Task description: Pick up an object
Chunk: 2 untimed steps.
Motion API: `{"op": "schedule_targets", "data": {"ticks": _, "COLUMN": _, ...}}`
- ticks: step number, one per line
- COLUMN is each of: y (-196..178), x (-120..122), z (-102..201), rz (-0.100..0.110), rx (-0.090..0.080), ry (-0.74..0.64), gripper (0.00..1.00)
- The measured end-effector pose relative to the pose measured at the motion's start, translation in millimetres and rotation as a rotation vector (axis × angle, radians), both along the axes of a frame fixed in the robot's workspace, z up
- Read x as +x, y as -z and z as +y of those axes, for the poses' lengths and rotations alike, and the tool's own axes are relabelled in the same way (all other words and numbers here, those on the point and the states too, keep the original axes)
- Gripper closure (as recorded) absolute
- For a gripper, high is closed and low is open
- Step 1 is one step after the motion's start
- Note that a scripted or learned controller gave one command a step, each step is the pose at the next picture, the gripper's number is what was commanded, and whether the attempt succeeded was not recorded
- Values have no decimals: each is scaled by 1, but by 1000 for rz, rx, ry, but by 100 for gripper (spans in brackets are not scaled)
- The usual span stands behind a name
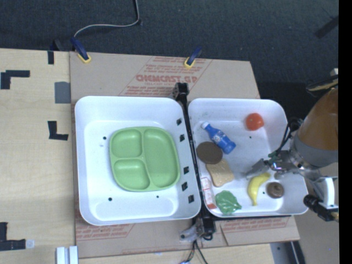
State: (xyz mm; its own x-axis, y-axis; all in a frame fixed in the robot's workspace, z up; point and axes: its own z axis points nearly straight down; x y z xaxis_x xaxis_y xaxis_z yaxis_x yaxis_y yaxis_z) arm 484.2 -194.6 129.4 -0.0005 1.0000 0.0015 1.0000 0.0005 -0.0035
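The right bin [275,108] holds a red-orange ball [253,121], a blue bottle [219,137], a brown disc [209,152], a slice of toast [221,172], a yellow banana [256,187], a brown donut-like piece [275,190], a green leafy toy [227,202] and a small red-and-white tube [206,190]. My gripper [263,168] reaches in from the right, low over the bin, just above the banana's upper end and to the right of the toast. Nothing can be seen held in it.
The left bin [88,147] holds a green divided plate [145,158]. A black divider [187,147] runs between the bins. The arm's grey body and orange band [324,125] hang over the right bin's right rim. Cardboard lies under both bins.
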Motion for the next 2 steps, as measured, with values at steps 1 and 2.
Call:
{"op": "schedule_targets", "data": {"ticks": 1, "y": 42, "x": 1, "z": 51, "rz": -8, "rx": -3, "ry": 2, "gripper": 0}}
{"op": "schedule_targets", "data": {"ticks": 2, "y": 32, "x": 2, "z": 52, "rz": -9, "rx": -3, "ry": 1, "gripper": 100}}
